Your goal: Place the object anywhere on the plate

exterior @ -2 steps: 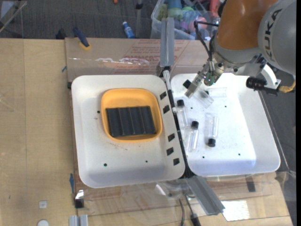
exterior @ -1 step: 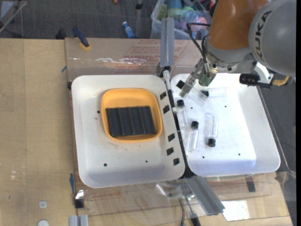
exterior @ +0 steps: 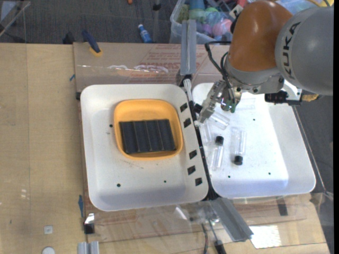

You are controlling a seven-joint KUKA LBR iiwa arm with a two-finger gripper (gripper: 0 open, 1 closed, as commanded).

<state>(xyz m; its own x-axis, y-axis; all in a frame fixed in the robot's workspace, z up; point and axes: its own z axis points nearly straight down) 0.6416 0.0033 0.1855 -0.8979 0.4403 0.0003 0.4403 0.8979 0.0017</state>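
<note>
The two-finger gripper [exterior: 203, 114] hangs over the upper left of the white right bin [exterior: 288, 147] — its grip cannot be told. Clear black-capped plastic vials [exterior: 216, 155] lie just below it, and the yellow plate [exterior: 148, 105] lies leftward.

Bright, even light falls from above — the left bin [exterior: 100, 189] and the right bin [exterior: 286, 157] are nearly washed out, with only soft, short shadows along their rims. The orange band [exterior: 254, 30] carries a mild sheen, and the clear tubes [exterior: 241, 141] melt into the white — fine detail is coarse.
</note>
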